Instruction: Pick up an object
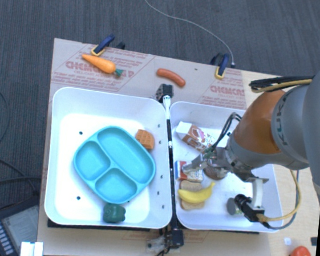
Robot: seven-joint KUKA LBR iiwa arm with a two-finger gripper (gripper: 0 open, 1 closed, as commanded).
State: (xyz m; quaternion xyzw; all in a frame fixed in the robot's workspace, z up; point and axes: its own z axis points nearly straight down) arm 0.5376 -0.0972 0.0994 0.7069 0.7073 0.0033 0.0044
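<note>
— Gripper point(201, 165) position?
— Low in the right bin point(273, 192), fingers spread, nothing pinched between them.
— And the objects?
— Red-and-white packet point(181, 169) touches the fingertips on their left; banana point(193, 195) lies just below; another packet point(195, 136) sits above, apart.
— Left bin point(69, 114)?
— Blue divided plate point(114, 164), orange block, green piece.

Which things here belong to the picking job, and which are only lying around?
For the job:
- gripper, low in the right bin
- banana
- red and white packet
- small red and white box

Lying about:
- blue divided plate, left bin
- orange bread piece
- green toy
- carrot and sausage on the board behind the bins
</note>
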